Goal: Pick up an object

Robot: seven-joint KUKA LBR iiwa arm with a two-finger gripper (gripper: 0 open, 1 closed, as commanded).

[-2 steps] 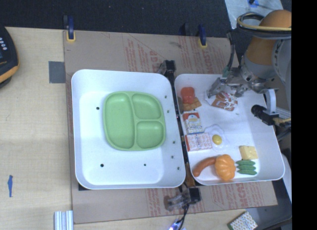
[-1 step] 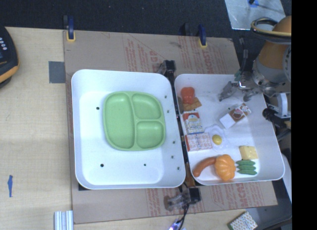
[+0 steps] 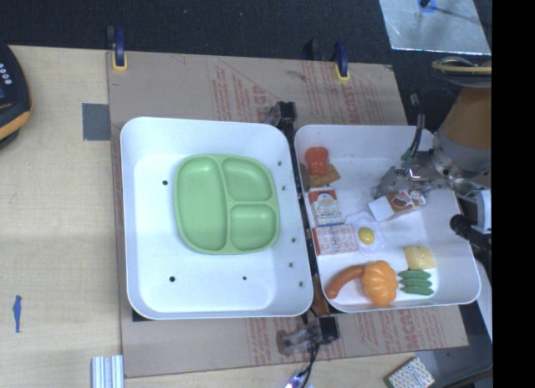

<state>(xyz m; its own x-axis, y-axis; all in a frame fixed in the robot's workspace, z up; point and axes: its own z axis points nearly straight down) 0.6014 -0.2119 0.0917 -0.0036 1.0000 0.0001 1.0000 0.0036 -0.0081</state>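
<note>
The arm enters from the right, its orange band [image 3: 470,119] above the right bin [image 3: 351,140]. My gripper [image 3: 403,181] hangs low over the bin's upper right part, directly above a white packet with a red label [image 3: 399,203]. Whether it touches the packet is not visible. Elsewhere in this bin are a red toy food [image 3: 316,160], a small carton [image 3: 326,207], a flat printed card [image 3: 335,241], a small yellow piece [image 3: 366,234], a yellow block [image 3: 419,257], green pea pods [image 3: 416,283], an orange pumpkin [image 3: 379,282] and a reddish sausage [image 3: 343,280].
The left bin [image 3: 146,294] holds a green divided plate [image 3: 226,203]. Both bins rest on a cardboard sheet [image 3: 209,85] clamped at the back. A dark device [image 3: 10,94] sits at the far left of the bench.
</note>
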